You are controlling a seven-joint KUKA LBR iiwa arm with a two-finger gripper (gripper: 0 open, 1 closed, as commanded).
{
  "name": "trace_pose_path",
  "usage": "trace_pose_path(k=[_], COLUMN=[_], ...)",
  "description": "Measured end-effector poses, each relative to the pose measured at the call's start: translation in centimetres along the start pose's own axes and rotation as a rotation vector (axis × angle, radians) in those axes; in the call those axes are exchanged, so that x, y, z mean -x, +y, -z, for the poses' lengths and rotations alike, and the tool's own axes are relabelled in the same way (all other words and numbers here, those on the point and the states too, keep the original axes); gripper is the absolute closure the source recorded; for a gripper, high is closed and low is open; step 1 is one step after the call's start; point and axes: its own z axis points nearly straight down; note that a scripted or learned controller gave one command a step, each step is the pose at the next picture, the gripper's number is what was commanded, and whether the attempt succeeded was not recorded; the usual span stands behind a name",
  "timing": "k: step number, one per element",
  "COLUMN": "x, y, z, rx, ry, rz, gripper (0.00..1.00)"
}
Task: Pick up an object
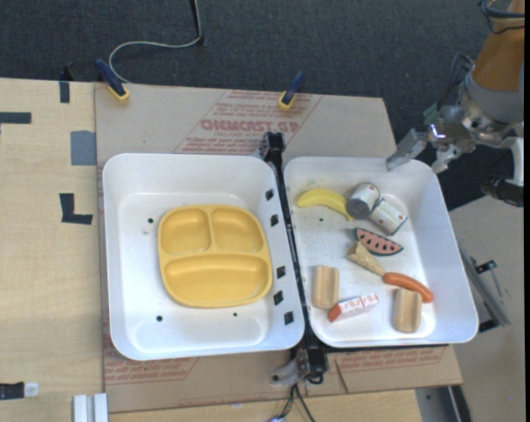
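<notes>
On the left we see a yellow divided plate (215, 255) lying in the left bin (124, 236). The right bin (449, 262) holds a banana (323, 200), a small can (363, 199), a white cup (388, 213), a watermelon slice (379, 241), a hot dog (409, 286), two bread pieces and a red-and-white packet (353, 306). The gripper (423, 150) hovers over that bin's far right corner; its fingers look spread and empty, though we cannot be certain.
</notes>
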Motion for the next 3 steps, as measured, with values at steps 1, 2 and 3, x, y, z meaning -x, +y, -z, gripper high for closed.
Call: trace_pose_path(k=[1,2,3], x=[-1.9,-9.1,-11.1], y=[0.3,1.5,1.7], z=[-12.7,-14.9,-15.0], rx=[-0.004,0.002,0.002], ry=[0.002,0.000,-0.001], rz=[0.000,0.002,0.000], gripper=[0.00,0.00,0.00])
